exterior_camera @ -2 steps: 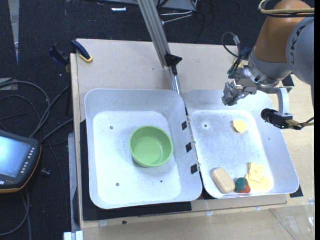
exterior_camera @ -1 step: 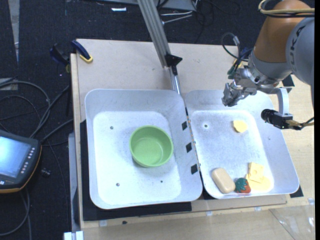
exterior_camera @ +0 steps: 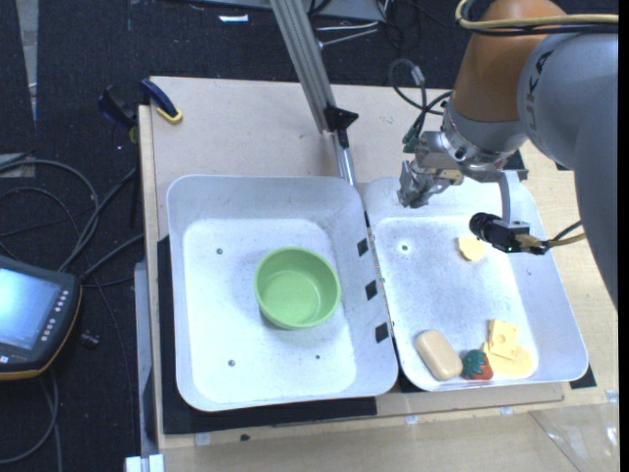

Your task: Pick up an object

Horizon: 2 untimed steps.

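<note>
The hand point(exterior_camera: 418, 193) hangs over the far edge of the right bin point(exterior_camera: 550, 303); I cannot tell its grip. The nearest thing, a yellow piece point(exterior_camera: 471, 250), lies just toward the camera.

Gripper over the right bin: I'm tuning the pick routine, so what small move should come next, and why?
Probably shift the gripper toward the small pale yellow piece and lower it. The gripper sits above the right white bin at its far edge, with nothing seen in it.
</note>
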{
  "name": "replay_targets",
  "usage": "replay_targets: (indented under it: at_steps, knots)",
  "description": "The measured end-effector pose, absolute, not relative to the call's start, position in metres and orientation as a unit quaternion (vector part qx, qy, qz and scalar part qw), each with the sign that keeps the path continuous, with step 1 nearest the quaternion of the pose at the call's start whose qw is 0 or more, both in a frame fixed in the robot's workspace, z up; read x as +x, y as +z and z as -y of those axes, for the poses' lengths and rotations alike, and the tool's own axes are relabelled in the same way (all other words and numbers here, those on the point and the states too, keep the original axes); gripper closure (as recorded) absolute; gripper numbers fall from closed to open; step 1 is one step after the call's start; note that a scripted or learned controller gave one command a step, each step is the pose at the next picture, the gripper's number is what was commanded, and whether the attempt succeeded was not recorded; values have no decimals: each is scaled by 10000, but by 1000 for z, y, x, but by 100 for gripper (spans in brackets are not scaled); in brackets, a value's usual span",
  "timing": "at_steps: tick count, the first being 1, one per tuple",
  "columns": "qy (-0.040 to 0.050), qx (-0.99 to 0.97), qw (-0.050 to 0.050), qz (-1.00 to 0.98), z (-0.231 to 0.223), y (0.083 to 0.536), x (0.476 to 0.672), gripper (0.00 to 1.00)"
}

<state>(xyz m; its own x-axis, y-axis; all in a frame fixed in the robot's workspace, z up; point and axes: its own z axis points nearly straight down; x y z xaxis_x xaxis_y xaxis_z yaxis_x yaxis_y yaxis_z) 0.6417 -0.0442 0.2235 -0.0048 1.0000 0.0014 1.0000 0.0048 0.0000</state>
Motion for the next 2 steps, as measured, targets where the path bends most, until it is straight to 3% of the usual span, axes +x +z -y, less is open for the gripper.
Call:
replay_targets:
  at_steps: [2]
  knots:
    - [-2, -7055, 6, 7087, -68, 227, 633, 100]
